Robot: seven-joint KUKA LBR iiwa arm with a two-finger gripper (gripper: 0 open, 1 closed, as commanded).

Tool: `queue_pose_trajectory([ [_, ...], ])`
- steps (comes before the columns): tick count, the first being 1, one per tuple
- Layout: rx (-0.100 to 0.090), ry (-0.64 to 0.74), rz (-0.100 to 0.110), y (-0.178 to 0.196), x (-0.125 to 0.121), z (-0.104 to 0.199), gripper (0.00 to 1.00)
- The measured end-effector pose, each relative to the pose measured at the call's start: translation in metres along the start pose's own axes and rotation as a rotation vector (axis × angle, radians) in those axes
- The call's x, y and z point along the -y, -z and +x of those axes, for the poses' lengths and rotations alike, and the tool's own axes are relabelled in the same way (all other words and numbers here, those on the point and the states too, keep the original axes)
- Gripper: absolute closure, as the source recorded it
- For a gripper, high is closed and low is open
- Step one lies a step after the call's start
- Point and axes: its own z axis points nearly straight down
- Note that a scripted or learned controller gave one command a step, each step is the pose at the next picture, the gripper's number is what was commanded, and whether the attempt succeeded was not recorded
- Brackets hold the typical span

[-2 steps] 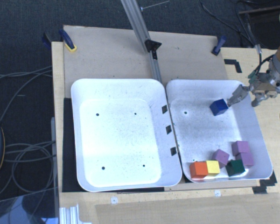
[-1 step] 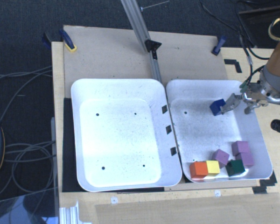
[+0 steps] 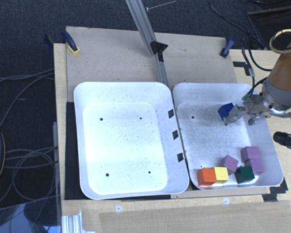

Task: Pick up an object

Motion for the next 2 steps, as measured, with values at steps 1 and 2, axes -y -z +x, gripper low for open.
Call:
queue_pose_trajectory([
  [1,0.002,0.000,-0.010,0.014,-0.002,0.000,1.00],
  [2,0.006,0.001,-0.016,0.080,-0.005,0.001,1.00],
])
